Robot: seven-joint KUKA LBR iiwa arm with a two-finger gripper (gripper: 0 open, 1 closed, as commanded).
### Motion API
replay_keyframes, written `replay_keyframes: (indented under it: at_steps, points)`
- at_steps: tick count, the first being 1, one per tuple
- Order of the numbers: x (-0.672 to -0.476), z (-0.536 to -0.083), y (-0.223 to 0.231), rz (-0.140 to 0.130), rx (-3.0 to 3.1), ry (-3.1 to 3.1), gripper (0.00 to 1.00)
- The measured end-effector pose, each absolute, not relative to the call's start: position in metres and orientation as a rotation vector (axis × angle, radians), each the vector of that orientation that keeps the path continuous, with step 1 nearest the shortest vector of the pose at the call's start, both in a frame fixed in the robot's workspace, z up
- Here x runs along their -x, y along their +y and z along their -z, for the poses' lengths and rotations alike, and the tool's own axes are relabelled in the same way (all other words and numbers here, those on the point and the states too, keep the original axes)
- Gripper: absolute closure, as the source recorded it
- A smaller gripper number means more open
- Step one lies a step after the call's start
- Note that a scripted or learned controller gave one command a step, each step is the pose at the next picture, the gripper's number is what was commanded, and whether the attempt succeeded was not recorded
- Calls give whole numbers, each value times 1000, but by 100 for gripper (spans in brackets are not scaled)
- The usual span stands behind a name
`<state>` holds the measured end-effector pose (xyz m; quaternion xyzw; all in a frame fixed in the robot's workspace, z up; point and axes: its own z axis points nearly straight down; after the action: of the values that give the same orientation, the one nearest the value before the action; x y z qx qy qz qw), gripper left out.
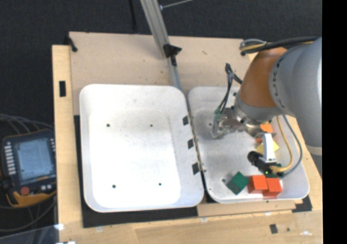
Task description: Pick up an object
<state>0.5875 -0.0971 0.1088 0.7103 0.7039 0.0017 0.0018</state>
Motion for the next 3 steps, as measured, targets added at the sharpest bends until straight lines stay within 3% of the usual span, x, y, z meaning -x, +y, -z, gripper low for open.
replay_keyframes:
  at_steps: [3]
  points:
    - [-595,-261,-98,-7,-2213,2222,100]
